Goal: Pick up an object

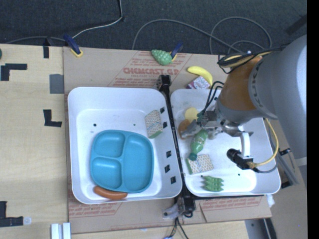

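Claw down over the green bottle in the right bin; grip unclear, needs closing before lifting.

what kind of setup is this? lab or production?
Most likely a lab test bench: loose cables trail across it, cardboard is clamped under two white bins, and toy food such as a banana lies about.

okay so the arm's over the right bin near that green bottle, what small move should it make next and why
Probably lower straight onto the green bottle. The gripper sits just above the bottle's upper end in the right bin, and nothing shows between its fingers, so a short descent seems the most direct try.
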`<state>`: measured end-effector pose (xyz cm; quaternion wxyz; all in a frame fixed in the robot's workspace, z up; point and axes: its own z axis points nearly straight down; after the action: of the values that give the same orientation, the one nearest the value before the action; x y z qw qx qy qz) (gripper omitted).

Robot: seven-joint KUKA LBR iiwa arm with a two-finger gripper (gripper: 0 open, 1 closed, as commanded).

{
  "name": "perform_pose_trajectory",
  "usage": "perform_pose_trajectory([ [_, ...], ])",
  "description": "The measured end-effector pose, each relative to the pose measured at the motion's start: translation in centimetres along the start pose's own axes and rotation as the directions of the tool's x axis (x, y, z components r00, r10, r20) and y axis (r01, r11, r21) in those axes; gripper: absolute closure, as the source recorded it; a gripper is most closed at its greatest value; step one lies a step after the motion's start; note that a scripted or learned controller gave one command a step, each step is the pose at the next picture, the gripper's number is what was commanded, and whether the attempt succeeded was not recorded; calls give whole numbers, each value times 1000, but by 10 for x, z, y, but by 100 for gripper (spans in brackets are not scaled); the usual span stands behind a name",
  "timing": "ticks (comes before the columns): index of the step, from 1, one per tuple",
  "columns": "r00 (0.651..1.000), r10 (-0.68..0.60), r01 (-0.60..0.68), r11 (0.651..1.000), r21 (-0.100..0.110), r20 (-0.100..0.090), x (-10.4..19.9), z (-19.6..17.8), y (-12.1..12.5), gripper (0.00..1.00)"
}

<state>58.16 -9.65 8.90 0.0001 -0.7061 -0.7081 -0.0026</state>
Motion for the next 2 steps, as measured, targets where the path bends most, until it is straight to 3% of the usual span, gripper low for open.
perform_pose_trajectory([
  [1, 1000, 1, -1, 1000, -2, 2, 2, 0, 25, 0],
  [2, 1000, 1, -1, 1000, -6, 4, -3, 0, 78, 0],
])
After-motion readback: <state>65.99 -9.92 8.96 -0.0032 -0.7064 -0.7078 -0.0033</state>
